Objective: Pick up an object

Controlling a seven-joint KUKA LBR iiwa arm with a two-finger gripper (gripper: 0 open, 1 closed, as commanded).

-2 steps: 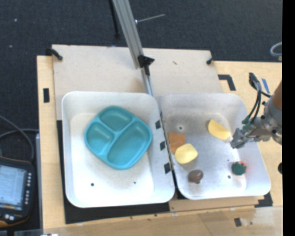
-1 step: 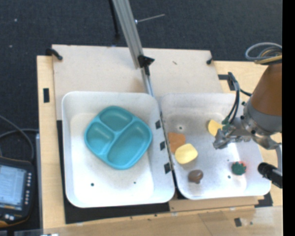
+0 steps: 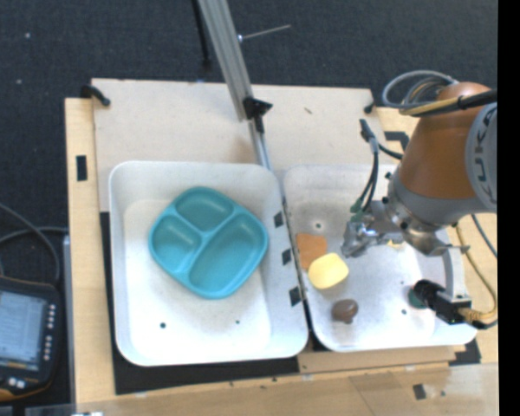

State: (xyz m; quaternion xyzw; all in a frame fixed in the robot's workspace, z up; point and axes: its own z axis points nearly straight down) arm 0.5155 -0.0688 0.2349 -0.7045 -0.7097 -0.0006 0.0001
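In the right bin [image 3: 381, 336] lie a yellow rounded object [image 3: 328, 271], a flat orange piece [image 3: 309, 247] just behind it, and a small brown lump [image 3: 345, 310] nearer the front edge. My gripper [image 3: 355, 237] hangs low over the right bin, just right of the orange piece and above the yellow object. I see nothing held between its fingers. The left bin [image 3: 130, 328] holds a turquoise divided plate [image 3: 209, 241] with three compartments.
A slanted aluminium pole [image 3: 230, 55] rises from the bench behind the bins. A dark divider edge [image 3: 288, 241] runs between the two bins. A tablet-like device [image 3: 16, 326] sits off the bench at the far left.
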